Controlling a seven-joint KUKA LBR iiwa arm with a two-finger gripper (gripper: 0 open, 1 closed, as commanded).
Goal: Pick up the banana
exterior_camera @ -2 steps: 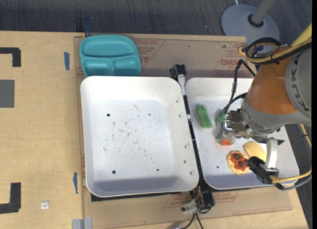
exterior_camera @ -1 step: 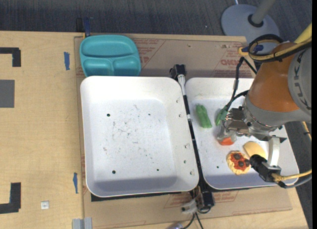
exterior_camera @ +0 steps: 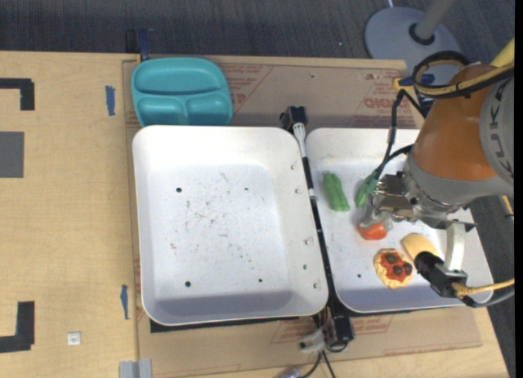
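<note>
left bin point(exterior_camera: 221, 221) open, toys crowd banana point(exterior_camera: 415, 243)

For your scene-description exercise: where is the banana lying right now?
The banana lies in the right bin, near its lower right corner, just right of the small pizza toy and under the arm's wrist.

fixed overhead camera, slanted down on both bins point(exterior_camera: 221, 144)

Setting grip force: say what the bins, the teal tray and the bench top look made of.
Bins: likely moulded plastic, white, slightly glossy; rounded rims, scuffed floor.
Teal tray: probably plastic, smooth, with moulded compartments.
Bench top: looks like plywood or board, matt tan.
</note>
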